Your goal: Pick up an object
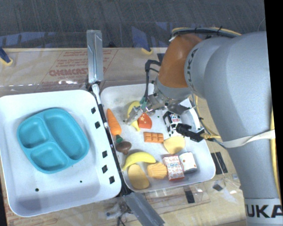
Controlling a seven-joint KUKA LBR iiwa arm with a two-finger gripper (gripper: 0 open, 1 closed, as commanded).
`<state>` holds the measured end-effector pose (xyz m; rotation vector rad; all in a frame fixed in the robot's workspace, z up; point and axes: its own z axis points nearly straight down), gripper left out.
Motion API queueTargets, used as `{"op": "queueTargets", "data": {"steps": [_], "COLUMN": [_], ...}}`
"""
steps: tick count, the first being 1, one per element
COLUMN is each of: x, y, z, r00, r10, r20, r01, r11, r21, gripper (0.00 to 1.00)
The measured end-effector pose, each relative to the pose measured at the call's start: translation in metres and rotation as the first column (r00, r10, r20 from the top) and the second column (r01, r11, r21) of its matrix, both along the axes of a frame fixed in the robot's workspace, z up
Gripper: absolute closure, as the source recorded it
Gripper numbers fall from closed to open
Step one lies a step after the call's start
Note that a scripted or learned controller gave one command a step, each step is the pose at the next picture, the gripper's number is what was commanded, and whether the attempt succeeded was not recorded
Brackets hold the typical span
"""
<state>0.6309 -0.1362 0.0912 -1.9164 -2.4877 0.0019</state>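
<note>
My gripper (146, 106) hangs low over the back of the right bin (205, 171), below the orange wrist band. Just to its left lies a small yellow toy (132, 107). A red-orange wedge (144, 121) sits right below the gripper tip, very close to it, and nothing shows as held. Further toy foods lie in this bin: an orange carrot (113, 122), a banana (138, 158), an orange waffle piece (153, 137) and a brown-capped piece (123, 147).
Near the right bin's front edge lie a tan oval (138, 176), a yellow ridged piece (157, 170), two small cartons (174, 167) (188, 162) and a pale yellow lump (174, 144). The left bin (20, 194) holds a blue divided plate (52, 139).
</note>
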Motion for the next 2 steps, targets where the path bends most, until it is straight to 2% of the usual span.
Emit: {"op": "queueTargets", "data": {"steps": [1, 2], "x": [0.000, 0.028], "y": [0.001, 0.113], "z": [0.009, 0.126], "r00": [1.000, 0.997], "r10": [0.004, 0.073], "r20": [-0.002, 0.011], "r01": [-0.004, -0.073], "r11": [1.000, 0.997], "r21": [0.001, 0.002], "gripper": [1.00, 1.00]}}
